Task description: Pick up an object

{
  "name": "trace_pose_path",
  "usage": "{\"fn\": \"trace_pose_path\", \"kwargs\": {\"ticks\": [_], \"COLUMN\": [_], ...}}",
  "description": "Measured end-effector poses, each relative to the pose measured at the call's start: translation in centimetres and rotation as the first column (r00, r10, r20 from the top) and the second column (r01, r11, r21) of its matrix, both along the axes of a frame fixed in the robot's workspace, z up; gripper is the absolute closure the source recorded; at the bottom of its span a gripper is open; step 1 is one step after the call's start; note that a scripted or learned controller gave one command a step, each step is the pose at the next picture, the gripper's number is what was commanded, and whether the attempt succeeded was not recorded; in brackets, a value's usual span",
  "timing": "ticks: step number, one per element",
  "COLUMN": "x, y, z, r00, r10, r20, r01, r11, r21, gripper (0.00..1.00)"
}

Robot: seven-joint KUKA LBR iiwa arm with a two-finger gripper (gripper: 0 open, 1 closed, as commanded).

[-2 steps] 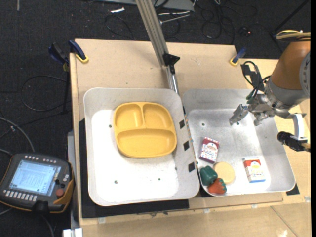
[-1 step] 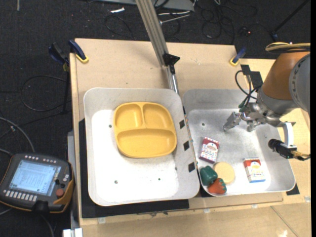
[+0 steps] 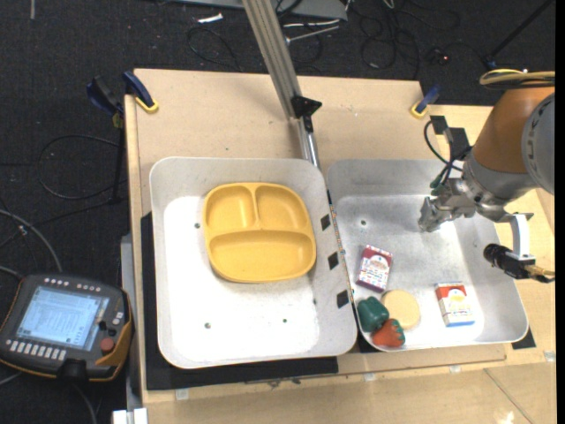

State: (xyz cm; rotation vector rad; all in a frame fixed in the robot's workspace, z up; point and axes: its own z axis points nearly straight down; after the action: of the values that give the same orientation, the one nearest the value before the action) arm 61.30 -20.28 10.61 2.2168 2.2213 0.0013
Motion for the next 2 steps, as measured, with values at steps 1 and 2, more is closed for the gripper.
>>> {"fn": "trace_pose_path", "kwargs": {"ticks": [1, 2], "x": [-0.4, 0.0], "y": [-0.7, -0.2], "z": [5.9, 10.4], "r00": [1.000, 1.000], "r10": [-0.002, 0.001], "r20": [0.004, 0.004], "r01": [0.002, -0.001], "r11": [1.000, 1.000], "r21": [-0.001, 0.000], "gripper": [1.00, 1.00]}}
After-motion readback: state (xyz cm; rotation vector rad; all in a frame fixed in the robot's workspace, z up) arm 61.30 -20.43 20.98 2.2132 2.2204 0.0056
